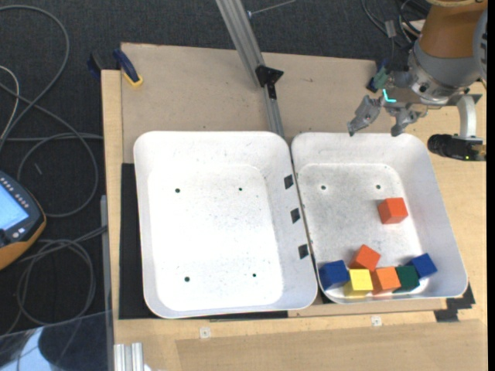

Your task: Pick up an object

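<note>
My gripper (381, 122) hangs above the far rim of the right bin (445, 230), its two fingers spread apart with nothing between them. One orange block (393, 209) lies alone in the middle of that bin. Along the near edge sits a cluster: a blue block (333, 273), a yellow block (360, 280), an orange block (366, 256), another orange one (384, 280), a green block (407, 276) and a second blue block (423, 265). The gripper is well behind all of them.
The left bin (209, 222) lies beside the right one, with small black clips along their shared edge. A metal strut (247, 45) slants over the bench at the back. Cables and a handheld pendant (15, 215) lie on the floor at left.
</note>
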